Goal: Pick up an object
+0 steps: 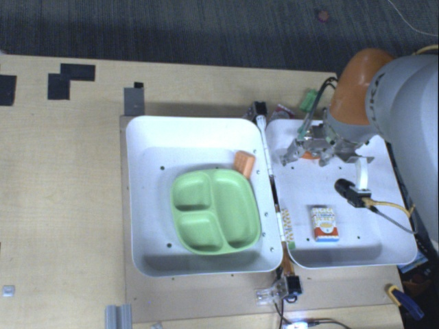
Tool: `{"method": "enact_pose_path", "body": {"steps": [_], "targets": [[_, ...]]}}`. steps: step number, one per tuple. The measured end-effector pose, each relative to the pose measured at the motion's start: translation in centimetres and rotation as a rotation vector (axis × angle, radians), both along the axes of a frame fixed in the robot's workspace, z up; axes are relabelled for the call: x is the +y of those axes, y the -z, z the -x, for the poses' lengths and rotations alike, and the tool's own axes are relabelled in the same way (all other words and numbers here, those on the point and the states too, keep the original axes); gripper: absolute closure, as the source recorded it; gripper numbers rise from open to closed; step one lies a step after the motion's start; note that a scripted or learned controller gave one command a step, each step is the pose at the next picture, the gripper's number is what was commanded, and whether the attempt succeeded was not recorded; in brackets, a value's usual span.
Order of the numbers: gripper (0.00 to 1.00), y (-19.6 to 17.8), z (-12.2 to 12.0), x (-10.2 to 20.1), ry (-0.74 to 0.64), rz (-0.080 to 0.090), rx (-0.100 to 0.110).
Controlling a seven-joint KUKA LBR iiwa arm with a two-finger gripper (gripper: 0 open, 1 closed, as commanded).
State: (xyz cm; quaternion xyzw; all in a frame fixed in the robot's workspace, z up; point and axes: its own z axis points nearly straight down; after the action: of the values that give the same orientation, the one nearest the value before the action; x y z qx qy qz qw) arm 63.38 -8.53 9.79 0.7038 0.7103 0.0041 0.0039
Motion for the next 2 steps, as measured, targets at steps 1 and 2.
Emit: {"method": "enact_pose_path", "body": {"steps": [1,2], "targets": [[1.00,-1.12,-0.14,0.10,-0.003,-0.001,-0.005],[0.00,-1.10,-0.13,0.10,-0.003,-0.001,-0.004]]}}
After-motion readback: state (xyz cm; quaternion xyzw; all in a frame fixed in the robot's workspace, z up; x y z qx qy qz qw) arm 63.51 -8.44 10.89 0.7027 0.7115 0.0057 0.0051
